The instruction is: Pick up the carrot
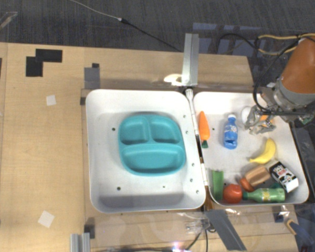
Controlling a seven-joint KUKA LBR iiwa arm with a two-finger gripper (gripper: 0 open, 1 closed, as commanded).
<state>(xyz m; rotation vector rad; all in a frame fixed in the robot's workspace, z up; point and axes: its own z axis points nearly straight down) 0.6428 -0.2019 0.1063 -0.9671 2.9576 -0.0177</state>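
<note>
The carrot point(203, 128), orange with a green stub at its near end, lies along the left wall of the right bin point(299, 156), close to the divider. My gripper point(258, 121) hangs over the far right part of that bin, well to the right of the carrot, with the blue bottle point(230, 132) between the two. The arm's orange band and grey wrist cover most of the gripper from above.
In the right bin lie a banana point(265, 151), a brown bottle point(255, 176), a tomato point(232, 193), a green bottle point(265, 195), a green block point(217, 182) and a black-and-white carton point(283, 175). A teal divided plate point(149, 143) rests in the left bin point(102, 156).
</note>
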